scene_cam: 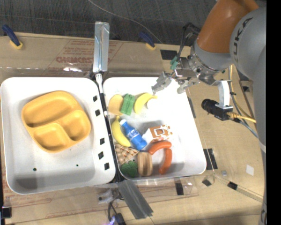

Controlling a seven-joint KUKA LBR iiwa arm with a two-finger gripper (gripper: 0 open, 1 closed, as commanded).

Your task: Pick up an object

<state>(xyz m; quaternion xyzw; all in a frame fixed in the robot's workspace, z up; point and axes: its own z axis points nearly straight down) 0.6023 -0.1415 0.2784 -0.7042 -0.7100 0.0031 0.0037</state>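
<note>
Gripper (pixel 170 82) above right bin's (pixel 189 139) far edge | open, empty | banana (pixel 144 101) just below-left

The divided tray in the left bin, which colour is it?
Yellow-orange all over; the divided tray shows best in the camera view.

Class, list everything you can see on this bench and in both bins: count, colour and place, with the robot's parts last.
divided plate: 1, yellow, left bin.
bananas: 2, yellow, one at the right bin's top, one on its left side.
green toy: 1, right bin's top, left of the upper banana.
bottle: 1, blue, right bin's centre.
small carton: 1, orange and white, right of the bottle.
sausage: 1, red-orange, lower right bin.
bins: 2, white, side by side.
clamps: 2, blue, bench's far edge.
arm: 1, grey and orange, right.
pincer: 1, above the right bin's top edge.
</note>
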